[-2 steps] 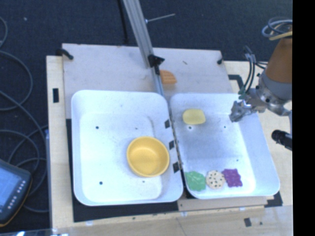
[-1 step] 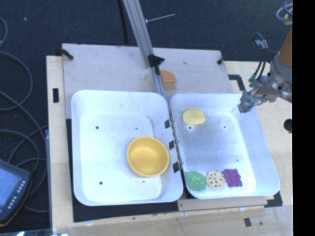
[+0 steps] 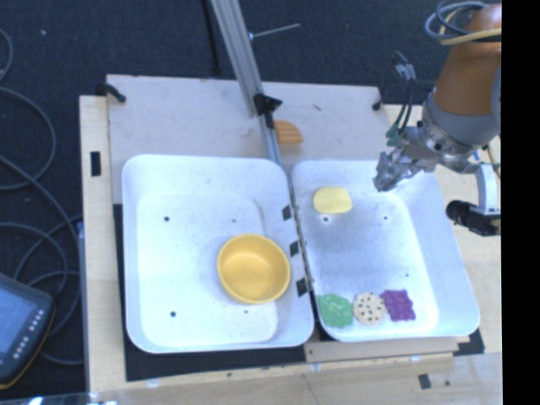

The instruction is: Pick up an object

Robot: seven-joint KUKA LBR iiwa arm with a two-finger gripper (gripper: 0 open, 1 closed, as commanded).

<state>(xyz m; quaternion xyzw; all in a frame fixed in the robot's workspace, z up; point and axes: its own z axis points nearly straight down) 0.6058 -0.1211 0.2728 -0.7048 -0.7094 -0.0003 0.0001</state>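
A rounded orange band (image 3: 469, 70) is seen on the arm (image 3: 462, 99), with a grey metal ring below it. Thin pale cables (image 3: 451, 17) are looped at the top, at 12 o'clock from the band. Green and dark wires (image 3: 403, 112) are seen at 9 o'clock. The gripper (image 3: 390, 175) is made of grey metal.

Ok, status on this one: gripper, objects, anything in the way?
Gripper over right bin far edge, nothing between fingers. Nearest: yellow piece, untouched. Green, cookie, purple along near wall. Nothing blocking.
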